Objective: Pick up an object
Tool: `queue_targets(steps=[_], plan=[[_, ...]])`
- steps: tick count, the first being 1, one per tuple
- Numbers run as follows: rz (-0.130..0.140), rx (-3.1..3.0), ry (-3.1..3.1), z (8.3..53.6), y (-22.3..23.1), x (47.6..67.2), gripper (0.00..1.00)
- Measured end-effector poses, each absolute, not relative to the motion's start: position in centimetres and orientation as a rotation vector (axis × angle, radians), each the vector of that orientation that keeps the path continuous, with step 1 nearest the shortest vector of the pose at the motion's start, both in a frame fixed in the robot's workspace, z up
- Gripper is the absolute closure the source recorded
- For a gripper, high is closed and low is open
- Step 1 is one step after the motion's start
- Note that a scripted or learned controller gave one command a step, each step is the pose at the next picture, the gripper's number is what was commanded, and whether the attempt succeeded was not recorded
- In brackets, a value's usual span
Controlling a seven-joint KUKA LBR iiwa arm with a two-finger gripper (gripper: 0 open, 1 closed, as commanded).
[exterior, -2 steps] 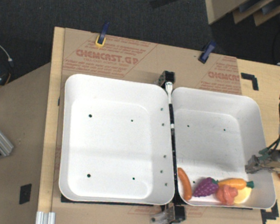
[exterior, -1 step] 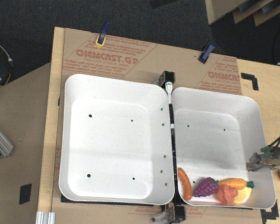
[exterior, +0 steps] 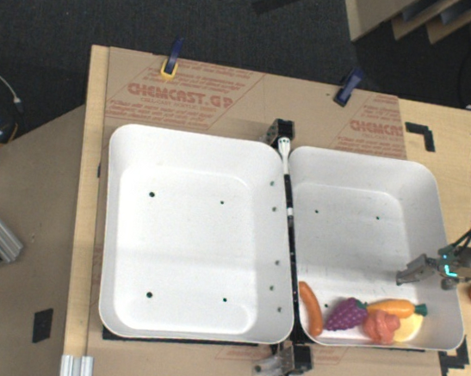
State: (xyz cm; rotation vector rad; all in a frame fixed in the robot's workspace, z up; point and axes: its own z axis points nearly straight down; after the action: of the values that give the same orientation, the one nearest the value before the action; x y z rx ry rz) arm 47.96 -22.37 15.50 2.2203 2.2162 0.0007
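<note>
Toy sausage [exterior: 310, 309], purple grapes [exterior: 346, 314], carrot [exterior: 394, 308] — along right bin's [exterior: 367, 180] near wall.

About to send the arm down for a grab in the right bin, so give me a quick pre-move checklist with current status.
1. Targets present: hot dog, purple grapes, carrot and a red-and-yellow piece lie along the right bin's near wall. ok.
2. Hand over the right bin: at its right rim, above the carrot. ok.
3. Hand holding nothing: nothing seen in it. ok.
4. Finger opening: cannot tell.
5. Items spaced for a clean grasp: grapes, carrot and red-and-yellow piece crowd together. not ok.
6. Hot dog sits slightly apart, at the divider side. ok.
</note>
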Motion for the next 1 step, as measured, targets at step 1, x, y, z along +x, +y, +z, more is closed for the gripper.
queue_targets(steps=[1], plan=[[0.006, 2.225, 2.23, 8.27, -22.05, 47.99, 0.0]])
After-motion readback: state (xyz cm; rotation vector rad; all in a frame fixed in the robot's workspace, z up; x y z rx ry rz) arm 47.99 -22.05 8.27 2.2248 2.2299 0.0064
